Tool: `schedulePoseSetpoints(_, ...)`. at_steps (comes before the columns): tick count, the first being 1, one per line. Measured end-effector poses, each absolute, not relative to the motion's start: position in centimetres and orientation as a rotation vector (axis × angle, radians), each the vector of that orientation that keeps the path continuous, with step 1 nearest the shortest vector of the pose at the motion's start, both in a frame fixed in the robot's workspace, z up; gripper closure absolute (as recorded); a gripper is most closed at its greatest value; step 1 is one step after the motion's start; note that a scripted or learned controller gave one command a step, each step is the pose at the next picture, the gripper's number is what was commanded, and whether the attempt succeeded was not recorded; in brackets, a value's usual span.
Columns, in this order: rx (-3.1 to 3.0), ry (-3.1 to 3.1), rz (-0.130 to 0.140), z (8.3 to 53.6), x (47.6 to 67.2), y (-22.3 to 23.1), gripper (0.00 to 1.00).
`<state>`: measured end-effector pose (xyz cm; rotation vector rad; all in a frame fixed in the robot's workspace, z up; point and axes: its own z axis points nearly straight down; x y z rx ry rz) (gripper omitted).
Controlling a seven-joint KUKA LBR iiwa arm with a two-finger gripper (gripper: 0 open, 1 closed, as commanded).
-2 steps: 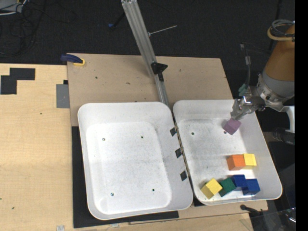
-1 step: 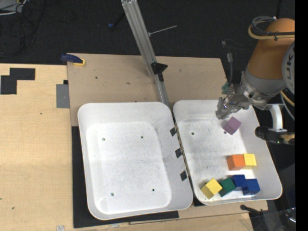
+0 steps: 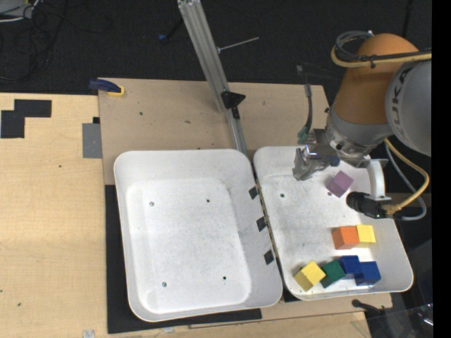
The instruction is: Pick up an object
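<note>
Right bin [image 3: 289, 210] — purple cube [image 3: 340, 184] tilted, corner down, beside tool [image 3: 308, 162].

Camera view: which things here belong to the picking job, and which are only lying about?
For the job:
- claw, over the right bin
- purple block
- orange block
- yellow block
- yellow block near the front
- green block
- blue blocks

Lying about:
- left bin
- metal rail
- blue and yellow clamp
</note>
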<state>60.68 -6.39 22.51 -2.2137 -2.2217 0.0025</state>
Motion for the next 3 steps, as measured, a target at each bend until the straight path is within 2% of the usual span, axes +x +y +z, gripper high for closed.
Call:
schedulePoseSetpoints(2,-2.213,-2.222,0.004,21.0,59.5,3.6,1.00)
schedulePoseSetpoints(3,-2.213,-2.224,0.001,20.7,59.5,9.3,1.00)
